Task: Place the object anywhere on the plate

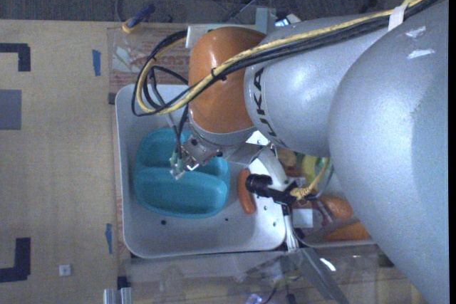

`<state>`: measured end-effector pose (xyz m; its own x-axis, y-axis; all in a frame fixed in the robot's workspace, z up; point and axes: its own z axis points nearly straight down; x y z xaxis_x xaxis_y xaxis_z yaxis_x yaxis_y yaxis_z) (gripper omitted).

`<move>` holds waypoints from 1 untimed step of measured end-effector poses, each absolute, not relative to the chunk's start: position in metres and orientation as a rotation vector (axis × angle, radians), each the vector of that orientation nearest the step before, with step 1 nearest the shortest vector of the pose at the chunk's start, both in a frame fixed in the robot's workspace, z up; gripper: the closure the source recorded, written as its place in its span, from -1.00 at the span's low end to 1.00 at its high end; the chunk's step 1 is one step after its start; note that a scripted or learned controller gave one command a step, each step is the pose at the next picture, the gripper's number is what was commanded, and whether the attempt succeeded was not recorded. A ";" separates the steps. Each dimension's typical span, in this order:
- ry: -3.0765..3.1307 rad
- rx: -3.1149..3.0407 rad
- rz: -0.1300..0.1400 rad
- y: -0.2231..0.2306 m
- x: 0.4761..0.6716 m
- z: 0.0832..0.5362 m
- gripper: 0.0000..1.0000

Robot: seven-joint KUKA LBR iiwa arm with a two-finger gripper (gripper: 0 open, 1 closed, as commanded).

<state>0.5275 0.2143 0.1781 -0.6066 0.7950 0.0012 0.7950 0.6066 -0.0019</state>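
My arm came in from the right and covered most of the right bin (335, 242) and part of the left bin (142, 238). The orange band (217, 78) above my wrist sat over the far wall of the left bin, with black and yellow cables (160, 92) looping off it.

My gripper (182, 166) hung directly over the teal plate (174, 185), which lay on the floor of the left bin. The plate had two compartments, and I was above the divide between them, toward its right half. At this size I could not tell whether my fingers were spread or closed, and I could not make out anything clearly held between them; there was only a small pale-green glint at the tip, too small to name.

Just to the right of my gripper, off the plate's right edge and on the white bin floor, lay an orange sausage-shaped object (246, 197), with a black fitting (260, 184) of my arm crossing over it. Further right, under my arm, more orange objects (340, 208) and a yellow-green one (311, 166) lay in the right bin.
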 end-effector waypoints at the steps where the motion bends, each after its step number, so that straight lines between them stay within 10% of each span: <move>1: -2.815 -1.394 -0.001 0.215 0.528 0.188 1.00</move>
<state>0.5283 0.2146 0.1881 -0.6059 0.7955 0.0007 0.7955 0.6059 0.0004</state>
